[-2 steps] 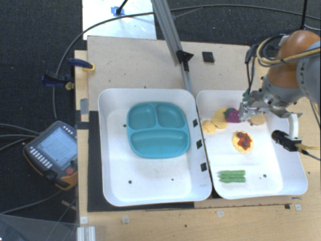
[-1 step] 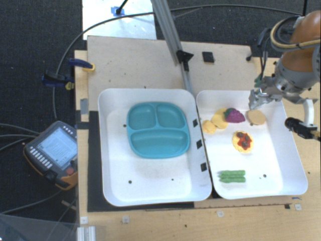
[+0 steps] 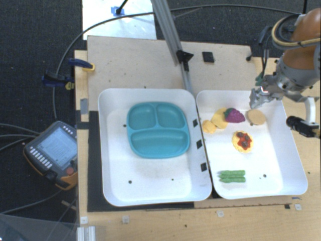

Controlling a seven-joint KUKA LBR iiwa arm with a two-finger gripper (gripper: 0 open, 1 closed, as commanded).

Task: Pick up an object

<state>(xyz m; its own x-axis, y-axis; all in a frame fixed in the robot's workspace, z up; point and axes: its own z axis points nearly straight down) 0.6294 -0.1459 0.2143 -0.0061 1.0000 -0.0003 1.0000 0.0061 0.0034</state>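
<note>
Toy food pieces lie loose in the right bin, none lifted yet. Judged step: approach, before any grasp.

Near to far in that bin:
- green bean bundle, lying flat at the near side, well apart from the others.
- small pizza, yellow with red topping, mid-bin.
- two yellow pieces touching each other, next to the bin's left wall.
- purple piece, touching the larger yellow one.
- tan cookie, farthest back, just right of the purple piece.

Gripper hangs over the far part of the right bin, just beyond the cookie. Too small and blurred to tell how wide it is set; nothing visible in its grasp.

Next move, as a judgement: come down square onto one piece. The cookie is closest to it, but flat, so a low grip at its edges is needed. The purple neighbour could get nudged.

Left bin: holds a blue divided plate, three compartments, nothing in them.
</note>
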